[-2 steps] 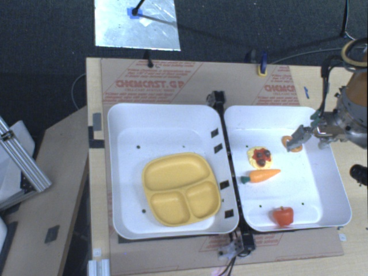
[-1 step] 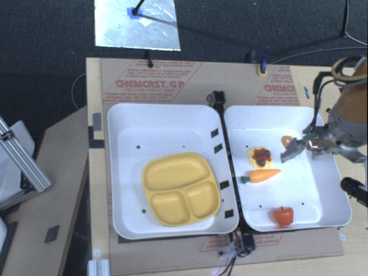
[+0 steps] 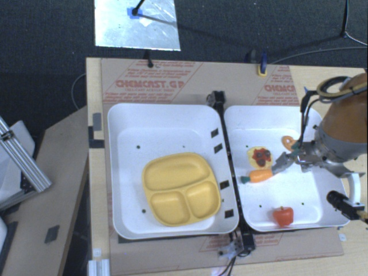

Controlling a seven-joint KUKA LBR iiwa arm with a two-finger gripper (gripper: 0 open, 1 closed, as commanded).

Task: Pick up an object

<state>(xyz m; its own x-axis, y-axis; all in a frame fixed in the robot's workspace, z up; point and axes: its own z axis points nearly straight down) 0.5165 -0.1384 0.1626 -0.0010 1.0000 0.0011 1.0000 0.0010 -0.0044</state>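
The gripper (image 3: 280, 164) is low in the right bin (image 3: 305, 220), right by the toy carrot (image 3: 260, 176).

I can't tell if it is open or closed. The carrot lies just under the little pizza toy (image 3: 260, 156). I think it's light, hard and a bit slippery, so I'd grab its fat orange middle.

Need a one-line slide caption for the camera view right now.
Gripper lowered beside toy carrot in right bin; yellow divided tray in left bin.
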